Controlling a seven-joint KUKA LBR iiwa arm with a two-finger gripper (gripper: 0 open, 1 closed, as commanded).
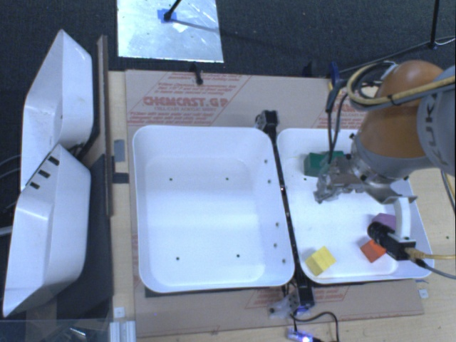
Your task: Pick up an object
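Green block (314,164), yellow block (320,260), orange block (371,250) in right bin (335,219).

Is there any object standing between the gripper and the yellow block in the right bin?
Nothing visible stands in the way. The gripper is over the upper middle of the right bin, beside the green block. The yellow block lies near the bin's front edge, with bare white floor between. The orange block sits off to the right.

green block (314,164): partly behind gripper (328,190) | purple block (385,221): partly hidden | arm (399,130): cut by right edge
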